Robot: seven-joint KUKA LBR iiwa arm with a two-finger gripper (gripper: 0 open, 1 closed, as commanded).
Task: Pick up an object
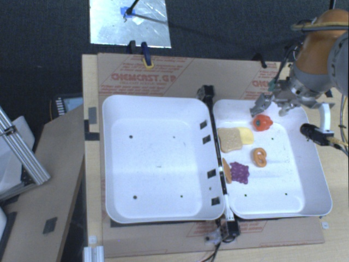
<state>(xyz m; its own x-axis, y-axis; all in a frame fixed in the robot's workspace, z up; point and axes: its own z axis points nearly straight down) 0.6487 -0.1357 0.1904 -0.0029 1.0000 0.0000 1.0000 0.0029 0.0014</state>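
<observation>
Gripper (271, 106) of the grey arm hangs over the far edge of the right shallow white bin (305, 192), its two fingers spread apart with nothing between them. Just below them lies a small red round tomato-like toy (263, 123), beside a yellow cheese slice (246, 136) and tan bread slice (230, 140)

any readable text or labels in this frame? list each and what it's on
"CHEMCAST GP" in red, on the brown board under the bins, above the left bin.
More red print on the same board, top right near the gripper and along the bottom edge below the right bin: too small and partly covered to read.
Nothing readable on the toy food or the arm.
</observation>
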